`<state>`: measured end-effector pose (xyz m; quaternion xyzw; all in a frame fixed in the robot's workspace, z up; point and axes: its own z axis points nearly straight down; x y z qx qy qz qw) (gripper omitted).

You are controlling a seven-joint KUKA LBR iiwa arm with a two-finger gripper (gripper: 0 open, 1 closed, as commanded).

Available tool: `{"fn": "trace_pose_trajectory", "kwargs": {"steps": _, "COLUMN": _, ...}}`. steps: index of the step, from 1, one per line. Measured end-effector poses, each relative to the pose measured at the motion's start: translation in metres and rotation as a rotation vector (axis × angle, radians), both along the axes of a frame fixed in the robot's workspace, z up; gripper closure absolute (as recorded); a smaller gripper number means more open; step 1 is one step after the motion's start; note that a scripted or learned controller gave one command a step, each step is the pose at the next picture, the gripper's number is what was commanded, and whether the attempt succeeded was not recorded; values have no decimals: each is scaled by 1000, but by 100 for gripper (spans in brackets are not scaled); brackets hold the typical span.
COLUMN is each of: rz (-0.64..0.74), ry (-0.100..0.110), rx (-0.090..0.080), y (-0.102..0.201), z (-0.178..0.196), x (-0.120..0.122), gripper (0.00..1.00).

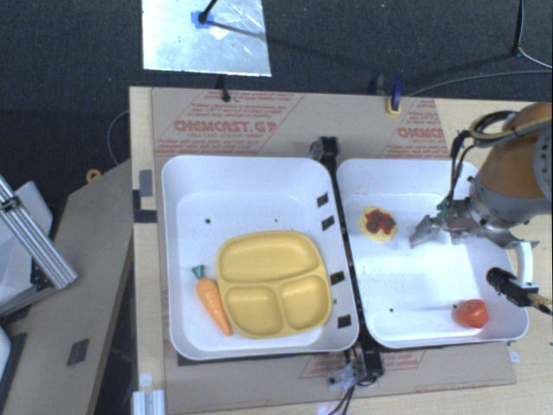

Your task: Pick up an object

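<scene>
White bins [259, 175]; yellow tray [272, 282]; orange carrot [212, 304], green top; red tomato [471, 313]; yellow-red pastry [378, 223].

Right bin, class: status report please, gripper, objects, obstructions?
Gripper low over right bin, holding nothing. Pizza toy just beside it; tomato near front corner. Nothing between.

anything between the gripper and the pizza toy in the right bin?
Nothing. In the camera view, the stretch from the gripper to the small pizza toy is bare white floor of the right bin. The red tomato sits off that line, toward the near corner.
</scene>
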<state>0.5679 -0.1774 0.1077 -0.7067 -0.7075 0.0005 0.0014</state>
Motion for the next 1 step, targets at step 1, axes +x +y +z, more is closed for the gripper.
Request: {"fn": "trace_pose_trajectory", "kwargs": {"steps": 1, "rz": 0, "ry": -7, "rx": -3, "y": -1, "z": 13, "x": 2, "gripper": 100}}
